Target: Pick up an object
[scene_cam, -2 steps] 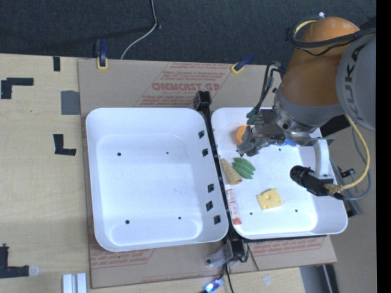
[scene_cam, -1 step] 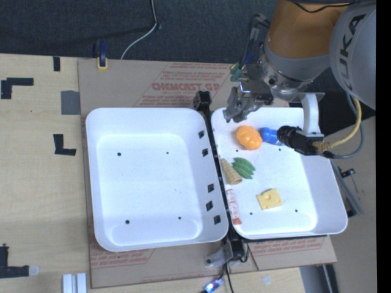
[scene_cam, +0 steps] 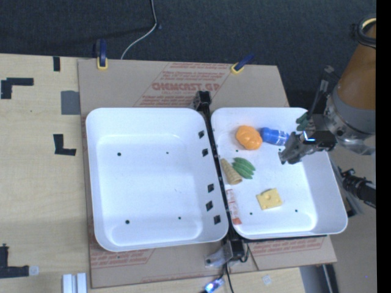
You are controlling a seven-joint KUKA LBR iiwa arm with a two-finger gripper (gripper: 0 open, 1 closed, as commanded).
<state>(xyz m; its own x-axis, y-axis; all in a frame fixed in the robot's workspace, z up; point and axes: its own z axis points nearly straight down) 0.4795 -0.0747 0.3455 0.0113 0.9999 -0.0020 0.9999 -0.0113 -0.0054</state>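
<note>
Five things lie in your right bin point(scene_cam: 317, 221), with the gripper point(scene_cam: 292, 153) over its right half.

You have an orange point(scene_cam: 248, 137) far in that bin, a blue bottle point(scene_cam: 273, 135) just to its right, a green piece point(scene_cam: 244, 167) and a tan cone point(scene_cam: 231, 172) side by side near the middle divider, and a yellow block point(scene_cam: 269, 199) nearer. Your gripper hangs just right of the bottle, dark against the white; you cannot tell whether it is spread or closed, and nothing shows between it. Left bin point(scene_cam: 98, 163) sits beside it on the counter point(scene_cam: 36, 182).
</note>
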